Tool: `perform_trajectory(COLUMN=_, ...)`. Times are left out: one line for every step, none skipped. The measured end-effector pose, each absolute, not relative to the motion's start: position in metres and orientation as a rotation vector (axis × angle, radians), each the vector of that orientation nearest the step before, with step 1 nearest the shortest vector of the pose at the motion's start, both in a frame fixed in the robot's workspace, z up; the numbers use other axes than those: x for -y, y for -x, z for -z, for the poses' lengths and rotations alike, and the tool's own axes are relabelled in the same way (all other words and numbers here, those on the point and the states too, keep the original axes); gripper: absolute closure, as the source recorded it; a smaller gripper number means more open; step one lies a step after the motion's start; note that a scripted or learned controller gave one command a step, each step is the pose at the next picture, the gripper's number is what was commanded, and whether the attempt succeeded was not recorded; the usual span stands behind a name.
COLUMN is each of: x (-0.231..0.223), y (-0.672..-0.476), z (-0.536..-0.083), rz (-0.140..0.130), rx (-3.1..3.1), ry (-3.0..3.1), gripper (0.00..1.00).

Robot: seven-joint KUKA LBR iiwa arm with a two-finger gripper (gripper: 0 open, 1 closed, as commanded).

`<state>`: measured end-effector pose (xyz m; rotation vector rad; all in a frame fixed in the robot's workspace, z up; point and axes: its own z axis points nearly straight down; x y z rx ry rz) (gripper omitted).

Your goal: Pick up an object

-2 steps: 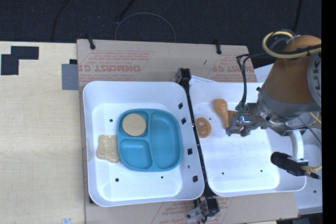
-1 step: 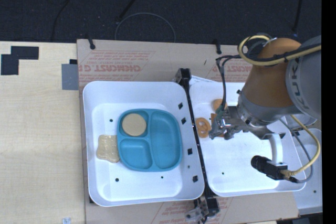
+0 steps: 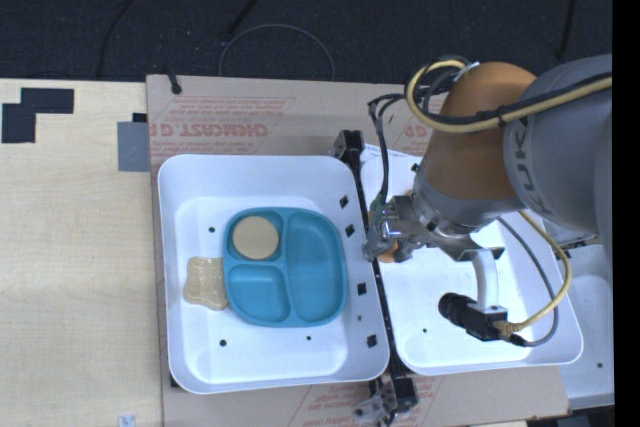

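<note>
Where the pale worktop (image 3: 70, 255) runs in from the left edge, a few dark squares are stuck to it, and a sheet of brown cardboard (image 3: 260, 120) printed with red letters lies under two white bins. The left bin (image 3: 190, 355) holds a blue divided plate (image 3: 286, 267) near its middle. A round tan disc (image 3: 254, 237) sits in the plate's upper left compartment; the other compartments are bare blue. Touching the plate's left rim, a pale yellowish sponge-like piece (image 3: 205, 282) lies flat on the bin floor. Black clips line the seam between the bins. Over the right bin (image 3: 440, 355) hangs the grey arm (image 3: 560, 155) with its orange band (image 3: 480, 140), yellow cable looped around it. The claw (image 3: 385, 240) sits low at the seam, just right of the plate; I cannot tell its state.
</note>
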<state>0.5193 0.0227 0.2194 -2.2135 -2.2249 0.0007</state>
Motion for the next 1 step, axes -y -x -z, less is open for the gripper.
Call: perform_trajectory(x=-0.0818, y=-0.5175, z=-0.2307, rz=-0.002, rx=2.225, ry=2.212, gripper=1.0)
